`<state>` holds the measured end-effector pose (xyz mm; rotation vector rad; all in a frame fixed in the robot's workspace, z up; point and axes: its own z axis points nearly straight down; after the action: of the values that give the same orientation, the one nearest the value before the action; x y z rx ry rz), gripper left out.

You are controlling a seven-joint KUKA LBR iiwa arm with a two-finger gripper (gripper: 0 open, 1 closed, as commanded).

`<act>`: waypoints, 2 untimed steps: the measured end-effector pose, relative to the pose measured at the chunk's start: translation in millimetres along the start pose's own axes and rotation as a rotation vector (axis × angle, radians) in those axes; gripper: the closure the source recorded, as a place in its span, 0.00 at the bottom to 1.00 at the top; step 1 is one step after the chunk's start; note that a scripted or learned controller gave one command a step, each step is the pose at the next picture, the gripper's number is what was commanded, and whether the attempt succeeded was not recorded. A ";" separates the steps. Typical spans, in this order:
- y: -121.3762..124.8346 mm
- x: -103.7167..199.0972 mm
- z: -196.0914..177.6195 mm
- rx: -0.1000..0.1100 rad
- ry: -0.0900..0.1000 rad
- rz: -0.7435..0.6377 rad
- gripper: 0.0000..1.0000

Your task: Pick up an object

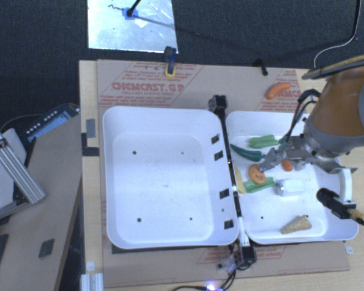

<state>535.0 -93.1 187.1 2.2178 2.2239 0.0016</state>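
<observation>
The right bin (270, 217) holds several small objects: a light green pod (262, 141), a dark green pod (246, 152), an orange slice (256, 174), a green stick (259, 185), a white block (289, 188) and a tan wedge (296, 224). My gripper (272, 159) hangs low over the middle of this bin, just right of the dark green pod and above the orange slice. A small orange-red piece (287, 165) lies right beside the gripper body. I see nothing clearly held.
The left bin (164, 111) stands beside the right one, joined by a black divider (225, 162). An orange sausage-shaped object (278, 90) lies on the board behind the right bin. A black part (333, 203) of the arm overhangs the right bin's right rim.
</observation>
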 end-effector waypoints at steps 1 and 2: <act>5.7 -8.5 105.2 0.000 0.001 0.003 0.00; 65.1 1.8 101.6 -0.005 0.000 -0.004 0.00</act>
<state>600.2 -91.2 85.6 2.2104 2.2254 0.0071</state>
